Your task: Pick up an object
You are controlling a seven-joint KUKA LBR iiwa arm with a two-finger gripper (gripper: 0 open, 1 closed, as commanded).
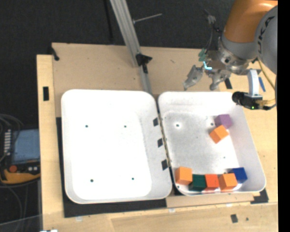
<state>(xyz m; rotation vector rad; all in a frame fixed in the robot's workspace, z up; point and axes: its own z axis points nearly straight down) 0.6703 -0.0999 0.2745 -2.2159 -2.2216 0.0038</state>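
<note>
Arm (249, 23): grey with an orange band, entering from the upper right, held above the bench beyond the far rim of the right bin (246, 178).

Gripper (203, 79): two fingers spread apart, nothing seen between them; positioned over the bench just past the right bin's far edge.

Right bin, contents: a purple block (224, 120) and an orange block (219, 133) touching each other near the middle right. Along the near wall a row is found: orange block (184, 175), green block (198, 181), red-orange block (211, 181), orange block (227, 181), blue block (239, 174).

Left bin (111, 144): white, set beside the right bin.

Metal rail (128, 30): slanted across the bench behind the bins.
</note>
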